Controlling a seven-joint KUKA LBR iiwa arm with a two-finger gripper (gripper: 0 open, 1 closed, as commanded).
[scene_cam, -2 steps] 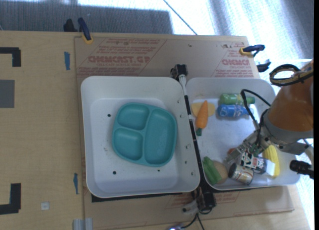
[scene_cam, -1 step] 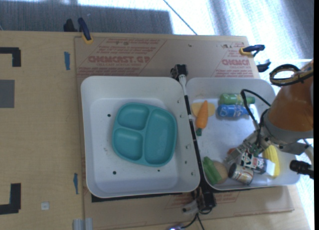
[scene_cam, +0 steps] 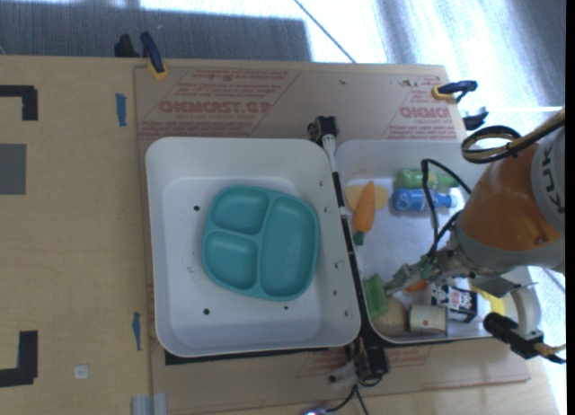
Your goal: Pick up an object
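Seemingly nothing had been lifted yet: the jaws (scene_cam: 415,275) hung low in the right bin (scene_cam: 388,225) over clutter near a green piece (scene_cam: 373,295), whether parted or closed I could not tell. The carrot (scene_cam: 363,207) lay apart, long axis running top to bottom.

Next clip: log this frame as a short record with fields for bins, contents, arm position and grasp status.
left bin: holds a teal divided plate
right bin: holds an orange carrot-like piece, a blue item, a green item, and small mixed things near its lower edge
arm: reaches in from the right, over the right bin
gripper: low over the clutter in the right bin's lower part
grasp status: cannot tell; nothing is seen between the fingers
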